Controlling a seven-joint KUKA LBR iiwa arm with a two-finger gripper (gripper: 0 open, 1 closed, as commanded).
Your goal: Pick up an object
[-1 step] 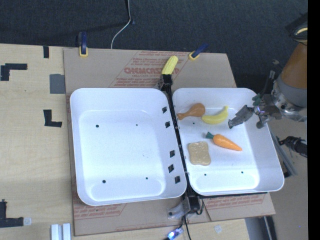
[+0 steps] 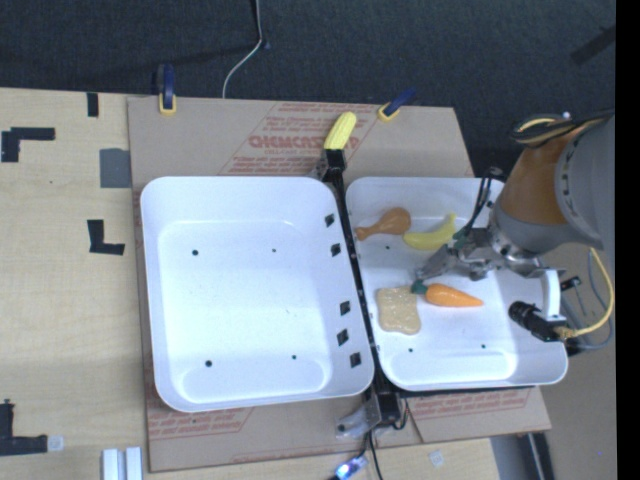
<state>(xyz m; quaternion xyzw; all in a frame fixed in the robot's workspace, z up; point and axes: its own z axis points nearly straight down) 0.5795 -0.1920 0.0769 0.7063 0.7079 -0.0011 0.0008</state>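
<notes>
Over right bin (image 2: 470,368), gripper (image 2: 432,268) fingertips blurred beside carrot (image 2: 455,295).

A single fixed camera looked down on the counter (image 2: 60,268) from above, at a slant rather than straight overhead, so the dark floor beyond the far edge filled the top of the frame. It stood far enough back to take in both white bins whole, the left bin (image 2: 160,298) and the right bin (image 2: 500,368) side by side near the middle. The arm (image 2: 570,188) entered from the right edge, only partly inside the frame.
</notes>
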